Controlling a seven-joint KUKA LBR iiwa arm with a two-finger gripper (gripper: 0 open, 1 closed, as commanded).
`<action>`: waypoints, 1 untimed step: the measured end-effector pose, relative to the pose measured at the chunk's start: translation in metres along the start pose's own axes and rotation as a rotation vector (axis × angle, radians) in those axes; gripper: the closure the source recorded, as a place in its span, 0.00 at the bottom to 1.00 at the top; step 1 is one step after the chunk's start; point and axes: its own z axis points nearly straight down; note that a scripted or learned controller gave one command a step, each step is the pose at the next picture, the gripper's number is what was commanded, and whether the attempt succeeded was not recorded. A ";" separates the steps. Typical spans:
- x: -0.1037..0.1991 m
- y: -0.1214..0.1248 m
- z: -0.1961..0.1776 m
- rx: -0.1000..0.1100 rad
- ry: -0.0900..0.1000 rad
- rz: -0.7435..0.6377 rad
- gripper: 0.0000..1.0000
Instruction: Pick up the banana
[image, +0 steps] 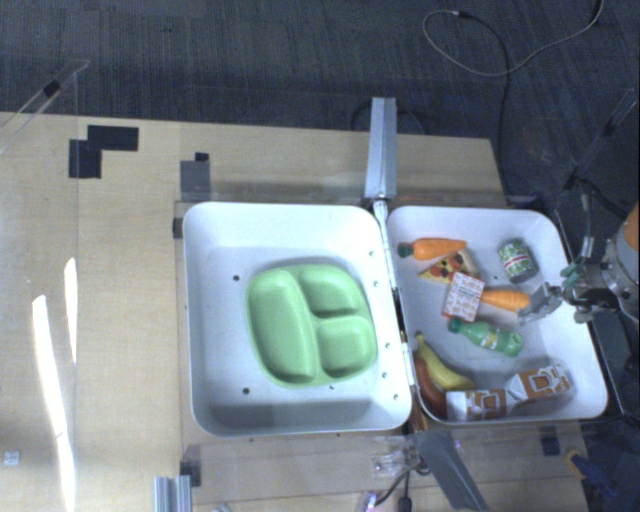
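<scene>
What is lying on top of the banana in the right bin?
A brown and white carton seems to cover the banana's lower end. A dark red item lies against its left side. The covered tip cannot be seen.

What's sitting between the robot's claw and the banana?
In the camera view, a green bottle lies between the gripper and the banana.
</scene>
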 end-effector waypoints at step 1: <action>0.095 0.010 0.058 0.000 0.001 -0.143 0.00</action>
